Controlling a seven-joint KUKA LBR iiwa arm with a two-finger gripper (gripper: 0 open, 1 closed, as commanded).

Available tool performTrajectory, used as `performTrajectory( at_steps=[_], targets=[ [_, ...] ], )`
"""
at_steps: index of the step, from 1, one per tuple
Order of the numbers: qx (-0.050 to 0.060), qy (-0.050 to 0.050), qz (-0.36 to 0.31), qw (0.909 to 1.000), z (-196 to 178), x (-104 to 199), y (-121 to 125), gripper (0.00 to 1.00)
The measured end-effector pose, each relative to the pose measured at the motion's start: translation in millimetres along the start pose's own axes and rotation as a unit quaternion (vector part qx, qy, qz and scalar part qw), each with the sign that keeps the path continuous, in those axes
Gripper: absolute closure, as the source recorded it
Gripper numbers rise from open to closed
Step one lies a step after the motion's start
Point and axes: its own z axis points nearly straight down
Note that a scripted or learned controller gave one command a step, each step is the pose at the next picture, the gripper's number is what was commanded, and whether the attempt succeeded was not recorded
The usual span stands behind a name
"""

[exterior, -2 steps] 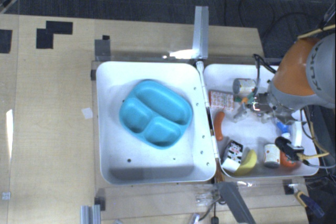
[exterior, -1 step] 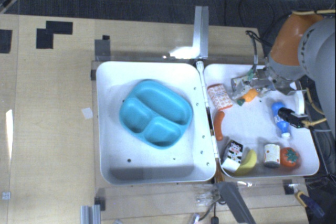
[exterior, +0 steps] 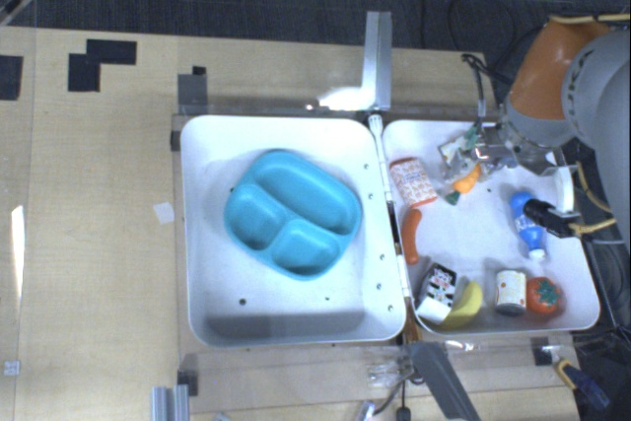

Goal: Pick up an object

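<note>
My gripper [exterior: 467, 156] hangs over the back of the right bin [exterior: 582, 320], reaching in from the right. Just under it lies a small orange carrot with a green top [exterior: 461, 184], touching or very close to the gripper's tip; I cannot tell whether it is gripped. Also in this bin are a red and white packet [exterior: 410, 180], an orange-red sausage shape [exterior: 411, 234], a blue bottle [exterior: 527, 224], a black and white box [exterior: 439, 286], a yellow banana [exterior: 467, 303], a white can [exterior: 510, 291] and a red tomato [exterior: 543, 296].
The left bin [exterior: 207, 311] holds a blue divided plate [exterior: 293, 212]. A metal divider [exterior: 390, 212] runs between the bins, and an upright metal post [exterior: 379, 64] stands behind them. The grey arm with its orange band [exterior: 547, 74] covers the right bin's back right corner.
</note>
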Motion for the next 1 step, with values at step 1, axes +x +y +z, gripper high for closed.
performTrajectory(
  at_steps=[1],
  targets=[
    [-0.004,-0.003,-0.03,0.9995,-100.4,66.0,-6.7,1.0]
  ],
)
